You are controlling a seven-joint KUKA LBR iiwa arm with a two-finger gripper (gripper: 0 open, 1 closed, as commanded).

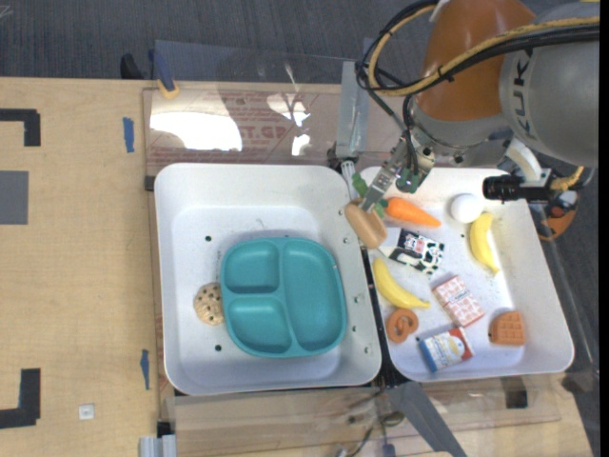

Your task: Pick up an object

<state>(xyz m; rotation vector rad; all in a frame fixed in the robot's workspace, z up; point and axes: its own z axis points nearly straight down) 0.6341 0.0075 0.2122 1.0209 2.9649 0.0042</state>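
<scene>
Two-finger metal gripper [374, 191] sits low at the upper left corner of the right white bin [552, 336]; fingers look narrow, nothing visibly between them. Tan bread-roll-shaped toy [365, 225] just below the tips, orange carrot toy [413, 212] just beside. Further out in the same bin: black-and-white cow-print carton [418, 251], two yellow bananas [399, 288] [484, 242], white egg [464, 208], brown pretzel [402, 326], waffle [507, 328]. Left white bin [181, 198] holds a teal divided plate [283, 295] and a cookie [208, 304] touching the plate's left edge.
</scene>
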